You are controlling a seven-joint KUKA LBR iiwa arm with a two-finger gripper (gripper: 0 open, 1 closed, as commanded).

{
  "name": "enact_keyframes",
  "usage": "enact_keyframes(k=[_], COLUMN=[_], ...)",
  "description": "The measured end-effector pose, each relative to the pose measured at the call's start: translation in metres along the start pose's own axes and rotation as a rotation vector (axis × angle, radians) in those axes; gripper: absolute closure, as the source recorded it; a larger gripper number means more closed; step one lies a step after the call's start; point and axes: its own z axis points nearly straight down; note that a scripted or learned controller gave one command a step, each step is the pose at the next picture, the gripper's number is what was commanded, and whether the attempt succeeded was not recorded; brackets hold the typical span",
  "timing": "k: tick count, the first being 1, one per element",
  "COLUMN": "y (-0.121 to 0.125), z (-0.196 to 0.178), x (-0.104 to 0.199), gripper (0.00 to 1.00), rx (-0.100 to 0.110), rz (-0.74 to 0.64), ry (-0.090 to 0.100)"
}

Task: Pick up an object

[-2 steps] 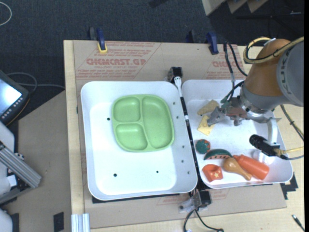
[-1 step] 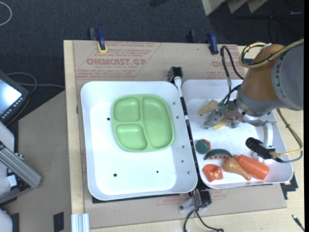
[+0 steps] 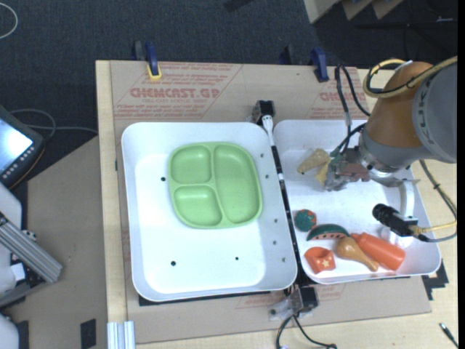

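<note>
Nearest me, at the 6 o'clock end of the right bin (image 3: 320, 195), lies a cluster of toy foods. It consists of an orange-red piece (image 3: 320, 259), a tan pear-shaped piece (image 3: 350, 249) touching an orange carrot-like piece (image 3: 379, 250), a watermelon slice (image 3: 328, 232) just behind them, and a small green-and-red ball (image 3: 305, 219) at the slice's 10 o'clock. The left bin (image 3: 145, 217) holds a single item, a green three-compartment plate (image 3: 216, 185), set toward the bin's 12 o'clock half with all compartments bare. Farther back, toward 12 o'clock in the right bin, the gripper (image 3: 336, 177) is low over the floor. A pale tan toy (image 3: 314, 160) sits at its 10 o'clock, just beside it or touching; I cannot tell which. I also cannot tell whether the gripper is spread or pressed together, and I see nothing held in it. I judge the step in hand to be the approach or grasp attempt on the tan toy, with the pick not yet confirmed. The next move calls for centring over that toy, closing on it, then lifting straight up clear of the bin wall at 9 o'clock.
</note>
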Motion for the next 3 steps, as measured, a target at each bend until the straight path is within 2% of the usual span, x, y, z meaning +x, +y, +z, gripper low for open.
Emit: enact_keyframes(k=[1,2,3], y=[0.001,-0.002,-0.001], z=[-0.064,-0.115,-0.130], x=[-0.001,0.009,0.009], gripper=[1.00,1.00,1.00], rx=[-0.007,-0.004,-0.004], rz=[-0.002,-0.003,-0.002], ry=[-0.002,-0.001,-0.001])
